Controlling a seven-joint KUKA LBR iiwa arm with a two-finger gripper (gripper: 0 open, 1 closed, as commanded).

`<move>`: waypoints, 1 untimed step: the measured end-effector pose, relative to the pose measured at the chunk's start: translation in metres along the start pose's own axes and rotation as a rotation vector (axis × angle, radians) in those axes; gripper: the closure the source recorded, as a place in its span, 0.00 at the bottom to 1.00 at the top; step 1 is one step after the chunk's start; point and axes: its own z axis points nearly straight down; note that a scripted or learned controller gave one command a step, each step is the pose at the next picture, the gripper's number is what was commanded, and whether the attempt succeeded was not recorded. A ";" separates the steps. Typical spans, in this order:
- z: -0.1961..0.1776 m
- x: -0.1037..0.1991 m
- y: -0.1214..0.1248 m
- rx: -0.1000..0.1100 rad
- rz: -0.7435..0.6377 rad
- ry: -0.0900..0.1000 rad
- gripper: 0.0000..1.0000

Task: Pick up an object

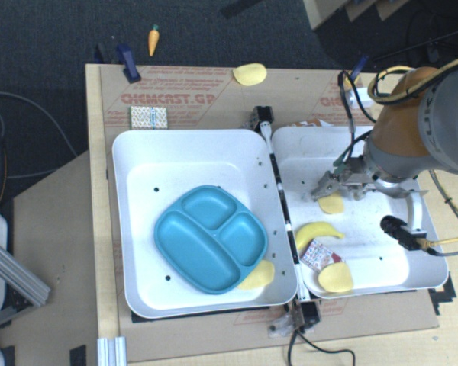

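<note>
My gripper hangs low over the upper left part of the right bin, the arm coming in from the right. Just below its tip lies a small pale yellow piece, close to it or touching; I see nothing held. Further down lie a yellow banana, a red and white packet and a round yellow object in the bin's lower left corner.
The left bin holds a blue divided plate with a yellow piece at its lower right edge. On the bench behind the bins lie a yellow object, a patterned packet and a blue clip.
</note>
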 end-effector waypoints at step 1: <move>-0.010 0.000 0.001 -0.002 -0.001 -0.001 1.00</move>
